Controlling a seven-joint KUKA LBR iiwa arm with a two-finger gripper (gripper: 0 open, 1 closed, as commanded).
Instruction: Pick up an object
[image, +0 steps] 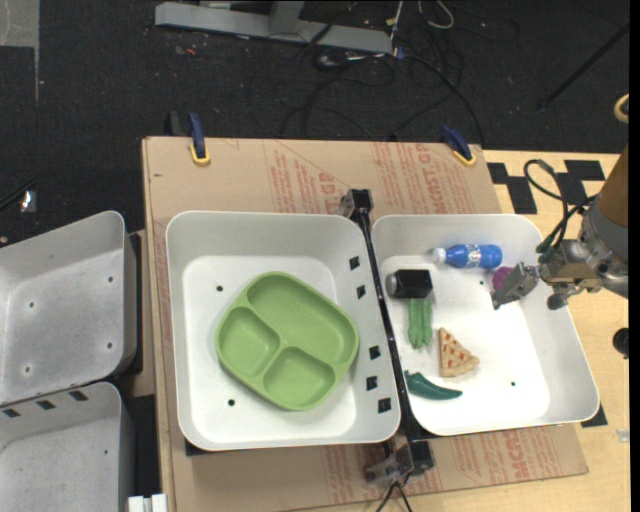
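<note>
Objects: bottle (472, 256), black block (409, 284), pizza slice (456, 354) lie untouched in right bin (560, 395).
Gripper (516, 283): near the bin's right edge; grip unclear.
Progress: nothing lifted yet.

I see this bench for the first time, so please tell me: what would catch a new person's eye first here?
The big green divided plate fills the middle of the left bin. In the right bin, small things lie scattered: a blue bottle, a pizza slice, a black box. The gripper hangs over that bin's right side.
</note>
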